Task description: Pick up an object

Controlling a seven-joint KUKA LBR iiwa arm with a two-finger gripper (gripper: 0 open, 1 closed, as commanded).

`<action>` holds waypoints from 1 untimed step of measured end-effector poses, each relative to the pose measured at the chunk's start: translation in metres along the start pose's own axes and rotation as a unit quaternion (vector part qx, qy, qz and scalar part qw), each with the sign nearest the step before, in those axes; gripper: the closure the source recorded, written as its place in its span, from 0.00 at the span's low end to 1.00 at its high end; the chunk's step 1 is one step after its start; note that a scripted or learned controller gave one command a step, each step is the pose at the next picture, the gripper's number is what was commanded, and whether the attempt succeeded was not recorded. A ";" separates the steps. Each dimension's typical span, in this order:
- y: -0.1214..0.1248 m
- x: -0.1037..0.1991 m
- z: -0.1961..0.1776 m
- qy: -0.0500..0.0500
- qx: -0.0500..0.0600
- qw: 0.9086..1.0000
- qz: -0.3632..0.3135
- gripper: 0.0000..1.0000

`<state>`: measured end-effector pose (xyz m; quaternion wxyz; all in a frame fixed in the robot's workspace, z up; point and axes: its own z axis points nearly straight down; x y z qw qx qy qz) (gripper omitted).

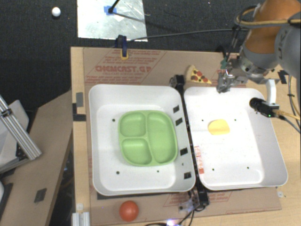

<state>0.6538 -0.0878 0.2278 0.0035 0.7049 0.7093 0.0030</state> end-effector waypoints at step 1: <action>0.002 0.000 -0.050 0.000 0.001 1.000 0.000 1.00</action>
